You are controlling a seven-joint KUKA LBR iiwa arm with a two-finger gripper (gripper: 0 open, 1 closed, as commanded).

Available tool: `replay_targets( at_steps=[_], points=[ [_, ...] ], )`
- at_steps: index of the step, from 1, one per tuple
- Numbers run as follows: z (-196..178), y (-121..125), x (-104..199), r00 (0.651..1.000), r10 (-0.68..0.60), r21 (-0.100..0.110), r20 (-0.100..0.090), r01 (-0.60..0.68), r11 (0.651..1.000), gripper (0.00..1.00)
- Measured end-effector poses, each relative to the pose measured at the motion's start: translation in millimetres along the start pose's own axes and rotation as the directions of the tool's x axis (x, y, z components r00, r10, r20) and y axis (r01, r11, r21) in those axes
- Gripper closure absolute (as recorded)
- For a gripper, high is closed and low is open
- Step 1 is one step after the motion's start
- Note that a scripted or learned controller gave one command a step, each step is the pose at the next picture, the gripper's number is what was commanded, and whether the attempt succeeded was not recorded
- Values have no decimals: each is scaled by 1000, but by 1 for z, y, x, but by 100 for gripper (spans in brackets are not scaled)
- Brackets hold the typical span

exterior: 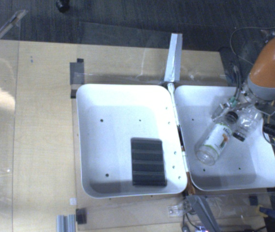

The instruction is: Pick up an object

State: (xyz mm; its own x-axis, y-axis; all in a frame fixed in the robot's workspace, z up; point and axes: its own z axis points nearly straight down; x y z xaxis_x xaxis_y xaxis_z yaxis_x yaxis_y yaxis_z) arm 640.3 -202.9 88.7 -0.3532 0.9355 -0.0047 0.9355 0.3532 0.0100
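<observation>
the hand [233,111] sits at the neck of a clear plastic bottle [214,141] lying tilted in the right bin [267,178], grip state i cannot tell; next likely a firm close, then lift

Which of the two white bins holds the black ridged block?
The left bin: the black block lies there; the right bin holds a clear bottle.

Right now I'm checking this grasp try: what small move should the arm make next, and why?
Probably a short lift straight up. The gripper sits at the upper end of the clear bottle, which lies tilted in the right bin; a small rise would show whether the bottle comes along.
</observation>
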Motion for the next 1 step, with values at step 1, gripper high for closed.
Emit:
replay_targets(
  at_steps=[1],
  points=[
    [-35,17,-8,997,-72,2,0,72,997,0]
  ],
)
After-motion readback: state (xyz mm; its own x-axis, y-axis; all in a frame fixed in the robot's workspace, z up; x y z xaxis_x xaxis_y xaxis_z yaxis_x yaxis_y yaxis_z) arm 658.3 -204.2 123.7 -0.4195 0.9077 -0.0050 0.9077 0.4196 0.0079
